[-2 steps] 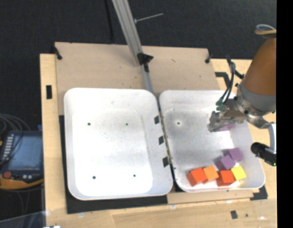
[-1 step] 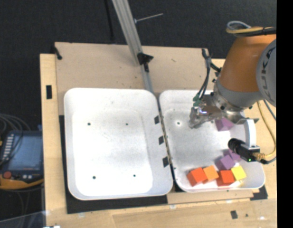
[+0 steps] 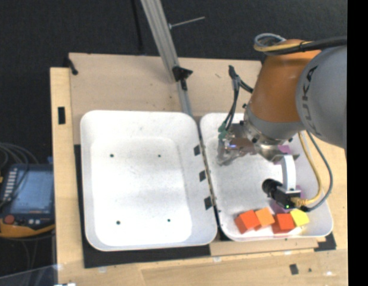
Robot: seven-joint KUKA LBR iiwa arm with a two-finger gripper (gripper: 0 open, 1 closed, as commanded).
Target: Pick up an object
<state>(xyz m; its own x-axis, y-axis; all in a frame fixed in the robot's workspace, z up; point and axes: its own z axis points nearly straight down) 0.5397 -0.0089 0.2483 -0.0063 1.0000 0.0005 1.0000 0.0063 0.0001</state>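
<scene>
My gripper [image 3: 228, 154] hangs low over the upper left part of the right bin [image 3: 243, 189], close to the wall between the two bins. Nothing shows beneath it but bare bin floor. A row of blocks lies along the right bin's near edge: a red-orange block [image 3: 249, 221], an orange block [image 3: 265, 215], a red block [image 3: 284, 222] and a yellow block [image 3: 300, 218]. They lie well below the gripper in the view and apart from it. A small purple thing [image 3: 287, 150] peeks out beside the wrist, mostly hidden.
The left bin [image 3: 136, 177] lies to the left, with only dark specks on its floor. A slanted metal rail [image 3: 163, 40] runs from the top of the view down to the bins' far edge. The grey and orange arm [image 3: 291, 94] covers the right bin's far corner.
</scene>
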